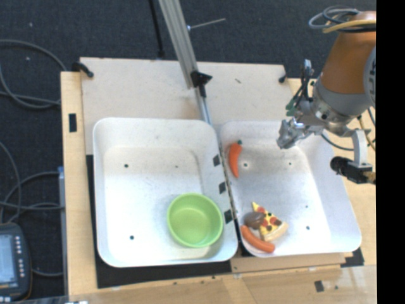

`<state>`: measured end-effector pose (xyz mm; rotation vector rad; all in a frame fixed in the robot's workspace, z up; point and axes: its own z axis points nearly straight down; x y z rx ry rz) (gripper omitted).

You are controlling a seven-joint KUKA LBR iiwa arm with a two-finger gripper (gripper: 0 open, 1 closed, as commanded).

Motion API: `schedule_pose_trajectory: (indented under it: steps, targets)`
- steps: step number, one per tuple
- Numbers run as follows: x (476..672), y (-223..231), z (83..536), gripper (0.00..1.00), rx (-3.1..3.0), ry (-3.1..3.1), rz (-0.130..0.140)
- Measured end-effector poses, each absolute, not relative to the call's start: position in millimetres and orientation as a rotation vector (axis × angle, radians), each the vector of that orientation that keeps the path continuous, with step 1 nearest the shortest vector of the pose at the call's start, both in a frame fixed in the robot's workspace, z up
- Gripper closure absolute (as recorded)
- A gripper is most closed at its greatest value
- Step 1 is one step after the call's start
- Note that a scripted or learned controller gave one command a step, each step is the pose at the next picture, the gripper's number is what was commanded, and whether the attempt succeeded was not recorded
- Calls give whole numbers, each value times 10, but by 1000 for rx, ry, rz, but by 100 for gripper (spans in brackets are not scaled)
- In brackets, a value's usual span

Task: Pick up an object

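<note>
Carrot [234,159] in right bin [329,195], long axis near-vertical, green tip up; gripper [290,133] grip state unclear.

The grey arm with its orange band [349,62] is cut off by the right edge. Its metal pincer [290,133] is too small and blurred to show how its tips stand. A small dark brown lump [254,219] beside the toy pizza slice [270,225] is too small to identify.

You're looking down on a pale wooden bench [145,87] over dark carpet [76,11], grey cables [19,81] looping at left, an aluminium post [177,30] slanting up, a handheld pendant [11,261] bottom-left.
</note>
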<state>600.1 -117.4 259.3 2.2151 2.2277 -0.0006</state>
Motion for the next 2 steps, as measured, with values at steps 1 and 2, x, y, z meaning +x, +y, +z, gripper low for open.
schedule_pose_trajectory:
  steps: [1,2]
  targets:
    - [6065,-707,2508,100,2215,2227,-1]
    - [6190,-216,2391,100,2215,2228,-1]
